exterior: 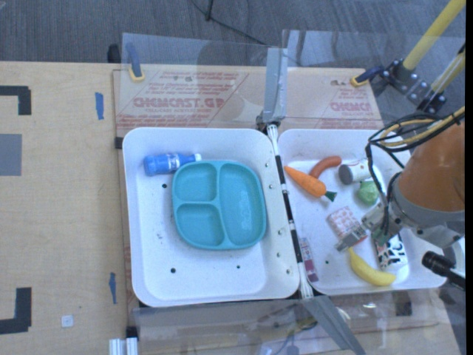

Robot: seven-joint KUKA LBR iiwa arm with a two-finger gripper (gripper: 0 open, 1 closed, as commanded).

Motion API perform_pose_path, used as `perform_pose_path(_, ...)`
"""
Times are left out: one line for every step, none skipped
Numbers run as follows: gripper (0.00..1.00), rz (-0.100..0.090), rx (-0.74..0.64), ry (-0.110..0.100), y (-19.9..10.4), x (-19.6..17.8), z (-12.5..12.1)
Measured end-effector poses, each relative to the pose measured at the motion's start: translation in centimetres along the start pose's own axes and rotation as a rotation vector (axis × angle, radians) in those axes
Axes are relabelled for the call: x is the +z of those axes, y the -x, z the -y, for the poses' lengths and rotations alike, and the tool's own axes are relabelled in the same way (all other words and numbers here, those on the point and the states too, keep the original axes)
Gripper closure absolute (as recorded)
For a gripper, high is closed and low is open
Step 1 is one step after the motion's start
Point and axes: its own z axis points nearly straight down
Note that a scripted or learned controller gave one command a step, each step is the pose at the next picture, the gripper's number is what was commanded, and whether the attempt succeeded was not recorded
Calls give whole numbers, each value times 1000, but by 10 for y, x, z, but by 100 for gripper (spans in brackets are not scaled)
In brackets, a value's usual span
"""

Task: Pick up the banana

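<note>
The banana (369,270) lies at the near edge of the right bin (318,145), its left tip just below the pincer (367,231). The pincer hangs low over the bin beside a small pink-patterned packet (342,219); whether it is spread or pressed together cannot be told. Farther back lie a carrot (305,183), a sausage (325,166) and a green item (367,192). The left bin (148,265) holds a teal divided plate (219,204) and a blue bottle (167,162)

The arm (436,176) reaches in from the right — gripper (367,231) low, pointing left.
</note>
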Motion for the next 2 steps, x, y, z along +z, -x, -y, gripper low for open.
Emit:
perform_pose_path(0,-32,-105,-19,-22,18,-2)
perform_pose_path(100,-27,-100,-14,-18,8,-3)
